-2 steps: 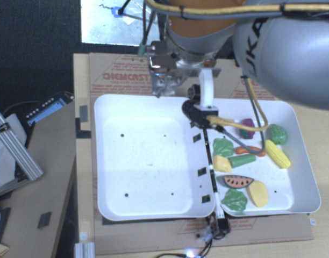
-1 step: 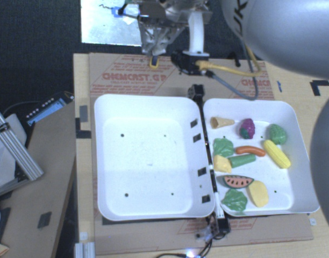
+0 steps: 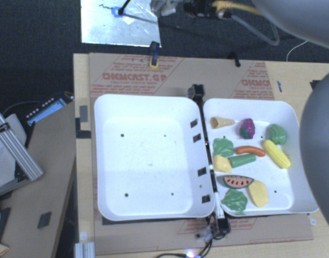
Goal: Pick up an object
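Note:
The right bin (image 3: 293,117) holds several toy foods. Among them are a tan cone (image 3: 222,122), purple grapes (image 3: 247,127), green broccoli (image 3: 277,134), an orange carrot (image 3: 250,150) and yellow corn (image 3: 276,154). Nearer the front lie a watermelon slice (image 3: 238,181), a yellow lemon (image 3: 258,193) and a green lettuce piece (image 3: 234,200). My gripper (image 3: 167,0) hangs high at the top of the view, beyond the bench's back edge and far from the bins. Nothing can be seen in it.
The left bin (image 3: 102,144) sits beside the right one, with black clips (image 3: 197,138) along the shared wall. A yellow and blue clamp (image 3: 154,55) stands at the bench's back edge. The grey arm (image 3: 320,144) looms over the right side.

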Robot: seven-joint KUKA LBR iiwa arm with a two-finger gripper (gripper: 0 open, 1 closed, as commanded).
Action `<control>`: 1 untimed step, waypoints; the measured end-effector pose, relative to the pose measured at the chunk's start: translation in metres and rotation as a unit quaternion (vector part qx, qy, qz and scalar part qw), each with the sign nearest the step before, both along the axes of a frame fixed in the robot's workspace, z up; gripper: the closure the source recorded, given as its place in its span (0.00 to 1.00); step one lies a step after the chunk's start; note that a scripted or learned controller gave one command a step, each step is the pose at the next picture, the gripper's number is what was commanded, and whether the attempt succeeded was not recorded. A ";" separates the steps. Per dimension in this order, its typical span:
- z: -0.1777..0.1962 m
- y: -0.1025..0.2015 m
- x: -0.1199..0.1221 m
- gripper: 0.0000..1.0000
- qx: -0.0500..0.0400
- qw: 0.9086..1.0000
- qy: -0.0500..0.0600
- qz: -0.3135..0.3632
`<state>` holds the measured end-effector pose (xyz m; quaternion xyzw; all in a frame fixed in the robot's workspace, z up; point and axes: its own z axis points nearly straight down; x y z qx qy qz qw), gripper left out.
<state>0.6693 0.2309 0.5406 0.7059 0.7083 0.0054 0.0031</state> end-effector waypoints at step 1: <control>-0.005 -0.100 0.000 1.00 -0.003 1.000 0.005 -0.006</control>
